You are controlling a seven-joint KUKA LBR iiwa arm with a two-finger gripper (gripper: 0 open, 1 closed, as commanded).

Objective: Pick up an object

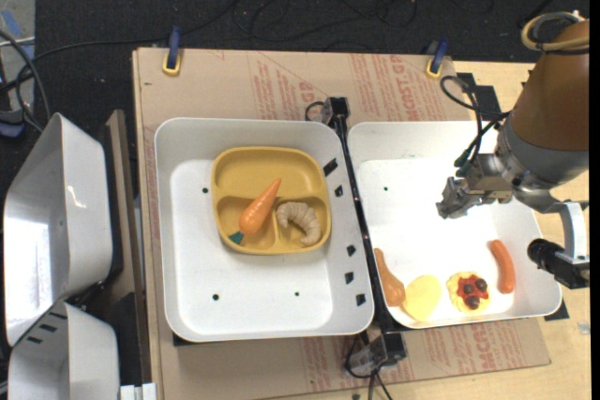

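Note:
My gripper [457, 200] hangs over the middle of the right bin [412, 145], above the bin floor, with nothing visibly between its fingers. Along that bin's front edge lie an orange spoon-like piece [388, 276], a pale yellow round piece [423, 295], a small yellow tart with dark berries [468, 290] and an orange-red sausage [503, 265]. The sausage sits below and to the right of the gripper. In the left bin [187, 295] a yellow divided plate [234, 166] holds a carrot [260, 207] and a pale shrimp [300, 219].
The two bins meet at a black divider [349, 201]. The arm's grey body and orange band [562, 80] rise at the right. Cables run behind the bench, and white containers [56, 211] stand at the left.

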